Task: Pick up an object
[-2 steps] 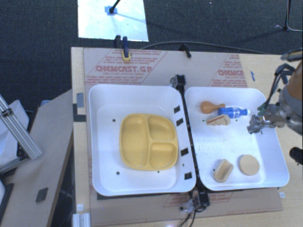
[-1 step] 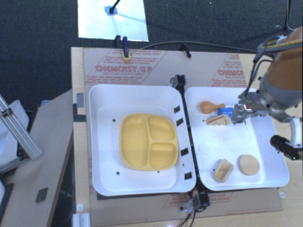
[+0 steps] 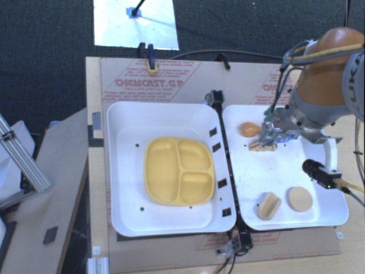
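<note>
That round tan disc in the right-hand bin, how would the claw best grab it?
My guess: from straight above, fingers closing across the disc's middle. It lies flat, so only its rim offers opposing sides. There is free floor all round it, though the bin wall is close on its right and a bread roll lies to its left.

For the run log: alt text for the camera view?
The gripper reaches down onto a small tan item in the right bin, beside an orange piece. A yellow divided plate fills the left bin.

2 white bins (image 3: 122, 124); yellow tray (image 3: 179, 170) (3 compartments); orange round item (image 3: 249, 129); tan disc (image 3: 299, 199); tan roll (image 3: 268, 205).
</note>
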